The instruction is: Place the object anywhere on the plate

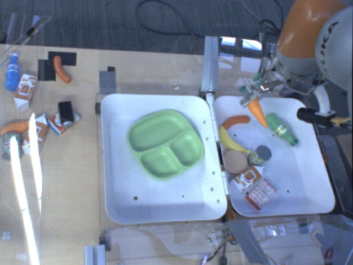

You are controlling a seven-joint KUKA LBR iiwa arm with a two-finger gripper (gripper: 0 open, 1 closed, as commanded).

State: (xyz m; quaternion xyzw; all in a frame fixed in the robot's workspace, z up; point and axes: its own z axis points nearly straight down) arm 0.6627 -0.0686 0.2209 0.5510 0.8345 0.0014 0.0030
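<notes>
Arm (pixel 314 26): grey with orange band, reaching in from the right over the far edge of the right bin.
Claw (pixel 255 93): above the far left part of the right bin, fingers closed on the thick end of the carrot.
Carrot (pixel 256 111): orange, tilted, pointed end down and to the right; whether the tip touches the bin floor cannot be told.
Plate (pixel 165 143): green, three compartments, lying in the middle of the left bin; well apart from the carrot.
Left bin (pixel 118 197): white, shallow, holds the plate.
Right bin (pixel 309 192): white, shallow, beside the left bin.
Green bottle (pixel 282 130): lying just right of the carrot.
Sausage (pixel 235 121): reddish, near the carrot's left.
Banana (pixel 231 141): yellow, just near of the sausage.
Egg (pixel 235 162): tan, touching the banana's near side.
Small cartons (pixel 260 194): at the near side of the right bin.
Bench (pixel 66 203): wooden; small items scattered at the far left.
</notes>
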